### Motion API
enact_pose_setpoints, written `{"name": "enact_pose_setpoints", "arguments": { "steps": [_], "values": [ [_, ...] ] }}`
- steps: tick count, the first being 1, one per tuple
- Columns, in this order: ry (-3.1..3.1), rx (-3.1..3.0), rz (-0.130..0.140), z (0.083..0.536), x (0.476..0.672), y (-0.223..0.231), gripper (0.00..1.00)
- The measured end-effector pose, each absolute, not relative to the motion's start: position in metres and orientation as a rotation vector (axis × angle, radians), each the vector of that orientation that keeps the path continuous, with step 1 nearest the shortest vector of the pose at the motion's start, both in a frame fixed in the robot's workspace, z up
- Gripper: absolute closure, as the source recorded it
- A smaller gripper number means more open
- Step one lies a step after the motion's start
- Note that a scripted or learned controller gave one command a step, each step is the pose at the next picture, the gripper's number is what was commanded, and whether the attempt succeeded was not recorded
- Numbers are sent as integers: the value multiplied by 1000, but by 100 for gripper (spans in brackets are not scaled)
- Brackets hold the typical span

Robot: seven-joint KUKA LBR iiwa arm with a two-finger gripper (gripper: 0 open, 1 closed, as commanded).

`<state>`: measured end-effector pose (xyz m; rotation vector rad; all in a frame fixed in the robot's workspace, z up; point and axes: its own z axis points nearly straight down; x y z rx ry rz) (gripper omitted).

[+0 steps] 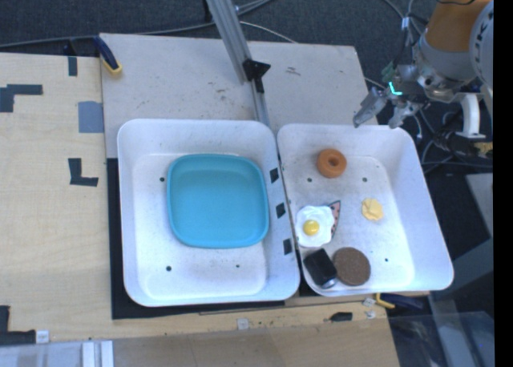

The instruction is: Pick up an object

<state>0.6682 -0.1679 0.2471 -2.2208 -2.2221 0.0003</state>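
Note:
The right bin [405, 189] holds an orange doughnut [331, 163] near its back, a small yellow piece [371, 210] at mid right, a fried egg [315, 224] by the left wall, a brown round cookie [351, 266] at the front and a black block [320, 267] beside it. My gripper [383, 109] hangs above the back right rim of that bin, apart from all of them, its two fingers spread open with nothing between them.
The left bin [140, 197] bears a turquoise square plate [217, 200]. A grey metal pole [232, 29] slants up from between the bins. Cables [449, 137] lie to the right of the right bin. A yellow-tipped clamp [107, 56] sits at the board's back left.

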Motion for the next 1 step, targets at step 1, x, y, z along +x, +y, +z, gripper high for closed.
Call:
{"name": "enact_pose_setpoints", "arguments": {
  "steps": [1],
  "values": [
    [-2222, -2221, 1, 247, 668, -168, 0]
  ]
}}
